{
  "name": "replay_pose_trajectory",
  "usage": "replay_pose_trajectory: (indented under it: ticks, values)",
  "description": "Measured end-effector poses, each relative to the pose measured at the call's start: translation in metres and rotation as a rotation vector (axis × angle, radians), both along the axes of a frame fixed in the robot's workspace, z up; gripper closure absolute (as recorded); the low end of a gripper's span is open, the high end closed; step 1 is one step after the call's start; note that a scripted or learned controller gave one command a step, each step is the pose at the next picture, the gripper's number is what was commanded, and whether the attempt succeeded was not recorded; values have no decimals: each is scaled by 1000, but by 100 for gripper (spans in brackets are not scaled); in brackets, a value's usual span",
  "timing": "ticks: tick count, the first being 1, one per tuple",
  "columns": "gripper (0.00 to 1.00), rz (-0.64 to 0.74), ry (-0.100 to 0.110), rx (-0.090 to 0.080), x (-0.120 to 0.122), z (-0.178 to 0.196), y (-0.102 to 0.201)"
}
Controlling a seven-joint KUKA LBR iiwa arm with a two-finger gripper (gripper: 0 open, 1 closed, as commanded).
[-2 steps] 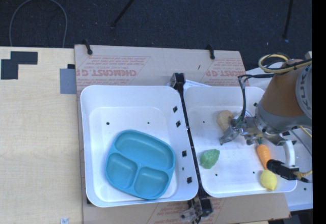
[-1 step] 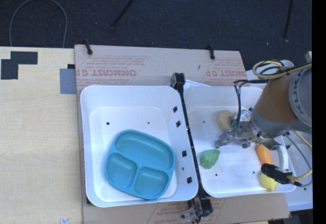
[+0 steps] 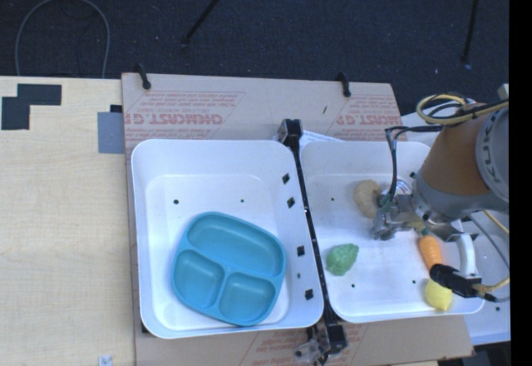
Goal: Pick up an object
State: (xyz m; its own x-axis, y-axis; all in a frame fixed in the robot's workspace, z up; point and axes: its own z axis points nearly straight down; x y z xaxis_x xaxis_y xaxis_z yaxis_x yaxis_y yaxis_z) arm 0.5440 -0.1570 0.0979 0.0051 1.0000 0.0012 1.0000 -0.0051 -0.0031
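My gripper (image 3: 383, 228) is low inside the right bin (image 3: 378, 310), with the grey and orange arm reaching in from the right. A tan lumpy object (image 3: 365, 195) lies just up and left of the gripper, close to it. A green crumpled object (image 3: 342, 259) rests on the bin floor down and left of the gripper, apart from it. An orange carrot-like piece (image 3: 429, 252) lies to the gripper's right, and a yellow rounded object (image 3: 439, 297) sits near the bin's front right corner. I see nothing between the gripper's tips.
The left bin (image 3: 158, 181) holds a blue divided plate (image 3: 229, 267) at its front. A black divider rail (image 3: 301, 223) runs between the two bins. Cardboard lies under both bins, and a pale wooden bench top extends to the left.
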Motion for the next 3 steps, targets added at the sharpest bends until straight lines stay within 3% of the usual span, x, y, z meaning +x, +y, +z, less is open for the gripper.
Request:
replay_pose_trajectory:
  ticks: [3]
  values:
    - [100, 7, -6, -2, 3, 164, -12]
